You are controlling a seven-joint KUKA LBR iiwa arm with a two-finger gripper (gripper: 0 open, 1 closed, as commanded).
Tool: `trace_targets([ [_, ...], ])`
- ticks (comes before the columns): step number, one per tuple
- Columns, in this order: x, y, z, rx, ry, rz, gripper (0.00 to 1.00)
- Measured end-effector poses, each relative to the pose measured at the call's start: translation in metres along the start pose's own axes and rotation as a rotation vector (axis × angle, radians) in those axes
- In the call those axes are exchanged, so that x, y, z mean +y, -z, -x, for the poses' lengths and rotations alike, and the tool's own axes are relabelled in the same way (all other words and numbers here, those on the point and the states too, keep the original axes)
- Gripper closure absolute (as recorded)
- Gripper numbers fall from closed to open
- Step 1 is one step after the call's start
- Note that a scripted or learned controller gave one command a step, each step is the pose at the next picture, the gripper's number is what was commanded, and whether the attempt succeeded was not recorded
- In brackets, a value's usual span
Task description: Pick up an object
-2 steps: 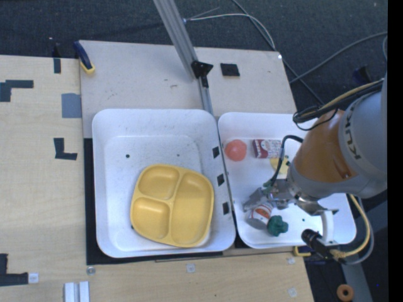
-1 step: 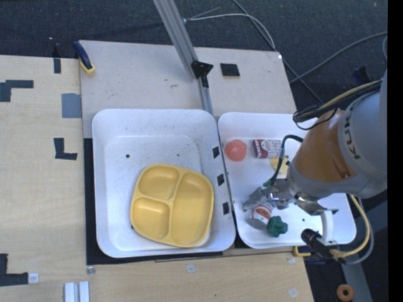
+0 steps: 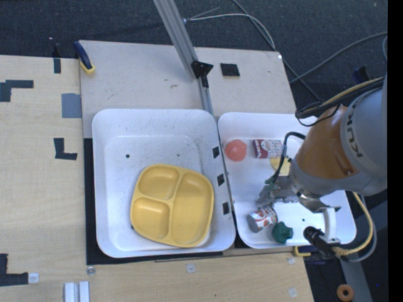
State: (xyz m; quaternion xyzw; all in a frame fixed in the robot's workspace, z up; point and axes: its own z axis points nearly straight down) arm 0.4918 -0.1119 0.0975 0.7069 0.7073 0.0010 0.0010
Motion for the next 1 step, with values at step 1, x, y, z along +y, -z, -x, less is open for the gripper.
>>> trace_targets([
  [1,-0.0018,0.0623,-0.0019,0.000,0.001,0.000,1.00],
])
